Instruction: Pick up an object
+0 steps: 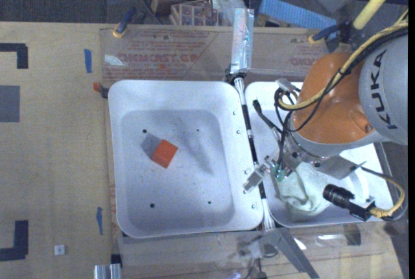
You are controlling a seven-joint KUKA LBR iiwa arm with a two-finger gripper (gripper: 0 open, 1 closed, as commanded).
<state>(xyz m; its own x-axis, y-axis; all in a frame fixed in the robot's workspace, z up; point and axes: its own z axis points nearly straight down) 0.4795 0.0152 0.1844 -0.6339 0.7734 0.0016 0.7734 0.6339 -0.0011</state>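
Tan wooden tabletop (52, 161) carries two shallow white plastic bins. Grey arm with orange band (331, 106) hangs over the right bin (259, 115); tool (280, 170) sits low near the divider, above a pale crumpled item (305, 196). Can't tell tool state. Orange-red cube (165, 153), hard-edged and matte, sits in the left bin (123, 102), well apart. Risk: closing on soft, slack material, or clipping the rim.

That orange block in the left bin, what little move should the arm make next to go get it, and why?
Probably a sideways shift to the left. The claw hangs over the right bin, near a pale crumpled thing, while the orange block lies alone in the left bin, beyond the rims between the bins.
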